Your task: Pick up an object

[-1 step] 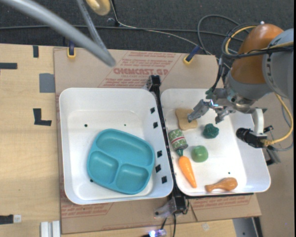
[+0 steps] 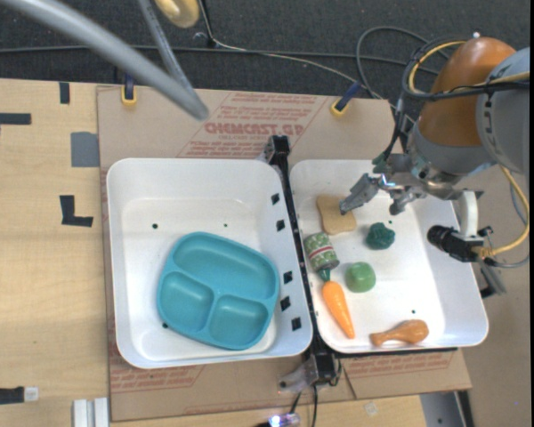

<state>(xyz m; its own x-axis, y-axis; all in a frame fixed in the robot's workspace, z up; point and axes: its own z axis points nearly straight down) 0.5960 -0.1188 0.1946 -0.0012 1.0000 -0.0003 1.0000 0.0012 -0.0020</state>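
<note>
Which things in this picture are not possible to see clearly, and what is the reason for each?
- Label of the small can, camera view: too small to read.
- Whether the tool touches the tan block, camera view: the slanted angle does not show height.
- Bench top behind the bins, camera view: blurred grey bar crosses it.
- Robot arm, camera view: cut off by the right edge.

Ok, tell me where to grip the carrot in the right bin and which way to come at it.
Grip the carrot across its thick upper half, coming straight down from above. It lies flat on the right bin's floor, tapering toward the front rim, so the fingers should close across its width. The can sits just beyond its top; stay clear of that.
</note>
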